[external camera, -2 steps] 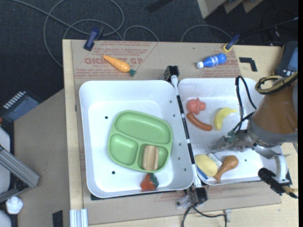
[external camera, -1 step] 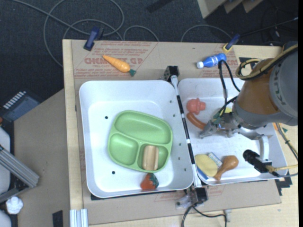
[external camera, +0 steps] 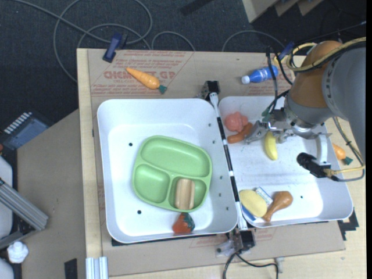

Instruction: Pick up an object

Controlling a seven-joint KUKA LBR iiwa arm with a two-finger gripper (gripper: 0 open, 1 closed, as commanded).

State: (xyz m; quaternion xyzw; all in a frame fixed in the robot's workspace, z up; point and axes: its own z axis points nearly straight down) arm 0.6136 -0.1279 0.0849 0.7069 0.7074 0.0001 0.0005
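Here, target: a yellow banana (external camera: 271, 147) in the right bin (external camera: 325, 211), near the middle of its upper half.
Long axis: the banana runs roughly up and down the view, its top end tucked under the metal parts of the pincer (external camera: 268, 129).
Pincer to banana: directly over the banana's upper end, touching or very close; which of the two cannot be told.
Pincer state: cannot be told; the arm's body and wrist parts hide it.
Arm: reaches in from the right, its orange band (external camera: 308, 86) above the wrist.
Neighbours: a pink lump (external camera: 235, 121) and an orange sausage (external camera: 239, 135) just to the left of the banana; a drumstick (external camera: 278, 204) and a yellow wedge (external camera: 253, 201) well below it.
Surface: smooth white bin floor, lightly speckled.
Room: open floor below and right of the banana, crowded on the left, so a grip across the banana's width looks the safer choice.
Other bin: a green tray (external camera: 168, 161) with a bread roll (external camera: 185, 193) in one compartment, on the counter (external camera: 87, 156).
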